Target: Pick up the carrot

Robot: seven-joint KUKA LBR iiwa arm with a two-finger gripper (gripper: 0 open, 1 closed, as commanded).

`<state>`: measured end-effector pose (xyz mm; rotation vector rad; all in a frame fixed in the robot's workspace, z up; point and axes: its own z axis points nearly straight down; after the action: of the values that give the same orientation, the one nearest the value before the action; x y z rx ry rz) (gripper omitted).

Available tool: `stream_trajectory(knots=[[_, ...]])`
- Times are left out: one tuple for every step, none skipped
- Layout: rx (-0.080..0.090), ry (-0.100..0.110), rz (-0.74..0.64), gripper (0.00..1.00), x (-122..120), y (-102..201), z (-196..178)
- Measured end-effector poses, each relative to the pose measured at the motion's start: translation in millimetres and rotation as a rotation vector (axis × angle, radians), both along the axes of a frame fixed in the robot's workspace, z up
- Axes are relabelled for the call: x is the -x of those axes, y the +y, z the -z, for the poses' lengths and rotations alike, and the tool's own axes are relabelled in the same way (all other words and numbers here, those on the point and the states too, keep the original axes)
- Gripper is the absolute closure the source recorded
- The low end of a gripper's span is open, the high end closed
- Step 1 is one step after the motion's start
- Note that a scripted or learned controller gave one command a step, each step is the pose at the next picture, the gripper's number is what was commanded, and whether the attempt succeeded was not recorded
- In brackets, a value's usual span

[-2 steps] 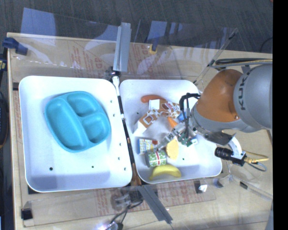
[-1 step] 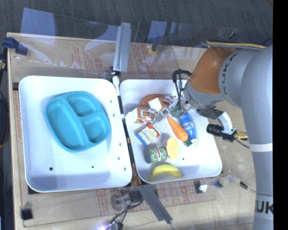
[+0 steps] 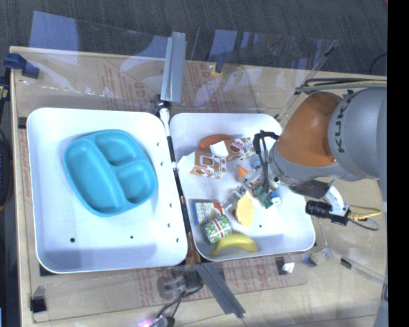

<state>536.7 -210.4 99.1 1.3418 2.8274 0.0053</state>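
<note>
On the left a blue moulded-plastic divided tray [image 3: 110,171] idles, while in the right white bin [image 3: 296,237] the claw [image 3: 258,186] hovers, grip unreadable, beside the small orange carrot [image 3: 245,172] among clutter — approach underway, descent and closing needed next.

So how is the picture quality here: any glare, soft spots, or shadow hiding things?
Camera view: pale bluish reflections sit on the clear panel behind the bins; the small items in the right bin look soft and hard to identify; the arm overhangs that bin's right side; the blue tray is evenly lit.
</note>
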Motion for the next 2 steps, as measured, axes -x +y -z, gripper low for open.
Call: stream_trajectory(knots=[[0.002, 0.004, -0.088, 0.0, -62, -1, 1], [0.003, 0.004, -0.093, 1.0, -63, -1, -10]])
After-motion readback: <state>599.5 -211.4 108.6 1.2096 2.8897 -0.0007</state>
